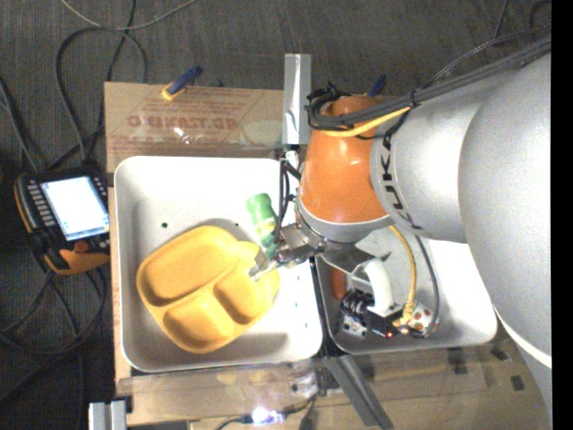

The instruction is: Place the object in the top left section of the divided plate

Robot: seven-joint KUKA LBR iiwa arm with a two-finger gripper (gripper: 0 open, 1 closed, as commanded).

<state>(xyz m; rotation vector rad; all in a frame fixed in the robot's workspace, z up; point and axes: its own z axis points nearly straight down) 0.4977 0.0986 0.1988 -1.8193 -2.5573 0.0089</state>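
Observation:
A yellow divided plate [150, 280] lies in the left bin [134, 186], with one large section at its upper left and two smaller ones toward the lower right. My gripper [267, 262] hangs over the plate's right edge, reaching in from the right. A green bottle-like object [260, 211] with a pale label sticks up and away from the fingers, its lower end caught between them. It sits above the plate's upper right rim and the bin floor beside it.
The right bin [466, 325] is largely covered by my arm; an orange-brown thing [337, 285] shows at its left wall. Behind the left bin lies a cardboard sheet [197, 124] with a blue clip [182, 81]. A handheld screen [67, 209] rests left of the bench.

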